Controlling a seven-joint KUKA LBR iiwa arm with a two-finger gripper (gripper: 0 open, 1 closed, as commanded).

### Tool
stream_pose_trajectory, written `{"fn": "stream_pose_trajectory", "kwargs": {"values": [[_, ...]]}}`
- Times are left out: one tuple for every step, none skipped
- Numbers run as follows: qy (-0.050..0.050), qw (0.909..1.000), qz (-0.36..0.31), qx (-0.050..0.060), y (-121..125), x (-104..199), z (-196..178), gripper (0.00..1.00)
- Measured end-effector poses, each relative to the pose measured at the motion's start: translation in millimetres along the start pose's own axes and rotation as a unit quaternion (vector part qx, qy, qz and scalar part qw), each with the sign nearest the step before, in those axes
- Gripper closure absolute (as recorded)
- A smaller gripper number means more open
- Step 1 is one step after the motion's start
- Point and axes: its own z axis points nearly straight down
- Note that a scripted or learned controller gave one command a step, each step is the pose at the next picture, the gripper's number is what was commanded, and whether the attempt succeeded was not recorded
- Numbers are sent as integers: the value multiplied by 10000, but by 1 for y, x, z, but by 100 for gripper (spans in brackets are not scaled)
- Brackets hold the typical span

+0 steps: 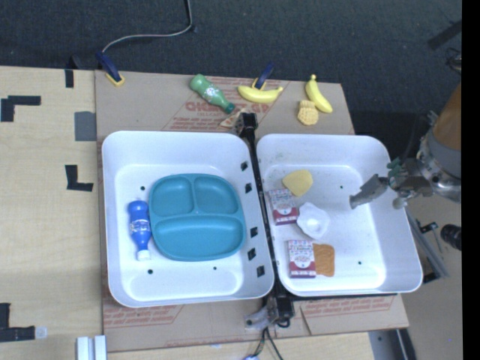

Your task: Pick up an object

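I am hovering my gripper [369, 193] over the right bin [390, 268], near its right wall; I cannot tell how my jaws are standing. Nothing is sitting between them. The candidates are lying toward the bin's left side: a yellow piece [298, 181], a white cup [313, 220] and two small cartons [282, 205] [301, 259]. Risk: they are crowding together, so a descent may be nudging neighbours or closing on nothing.
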Motion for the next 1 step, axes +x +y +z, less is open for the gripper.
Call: {"fn": "stream_pose_trajectory", "kwargs": {"values": [[7,10000,2,-11,-19,26,172,0]]}}
